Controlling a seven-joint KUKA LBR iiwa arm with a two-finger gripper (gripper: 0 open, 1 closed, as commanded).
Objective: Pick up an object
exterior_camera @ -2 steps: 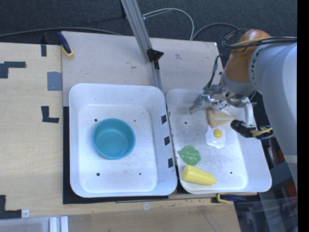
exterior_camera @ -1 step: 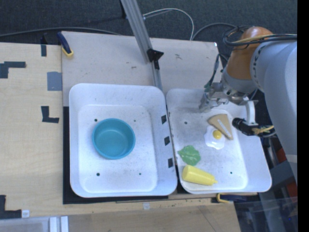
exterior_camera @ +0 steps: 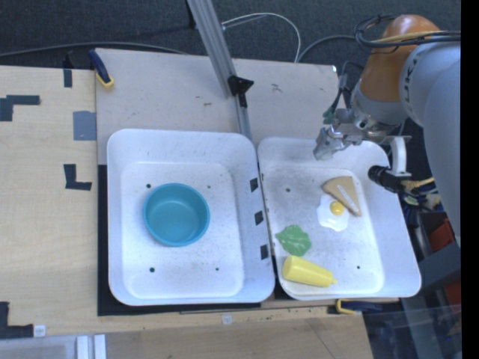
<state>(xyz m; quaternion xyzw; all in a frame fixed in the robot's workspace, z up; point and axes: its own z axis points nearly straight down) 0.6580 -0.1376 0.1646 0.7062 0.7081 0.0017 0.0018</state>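
Nearest you in the right bin (exterior_camera: 389,271) lies a yellow corn cob (exterior_camera: 307,272), with a green leaf (exterior_camera: 293,238) just behind it, then a fried egg (exterior_camera: 333,213) touching a tan wedge (exterior_camera: 345,194). Left of that bin, a blue bowl (exterior_camera: 176,213) sits in the other bin (exterior_camera: 123,200). At the right bin's far rim you see the gripper (exterior_camera: 326,146) above bare floor, holding nothing; whether its pincer is apart or together, you cannot tell.

Grey arm (exterior_camera: 438,88); orange band (exterior_camera: 393,58); black cables; metallic hand (exterior_camera: 327,149).

End effector (exterior_camera: 327,146) hovers over right bin's (exterior_camera: 389,275) far edge; blue bowl (exterior_camera: 177,214) sits left.
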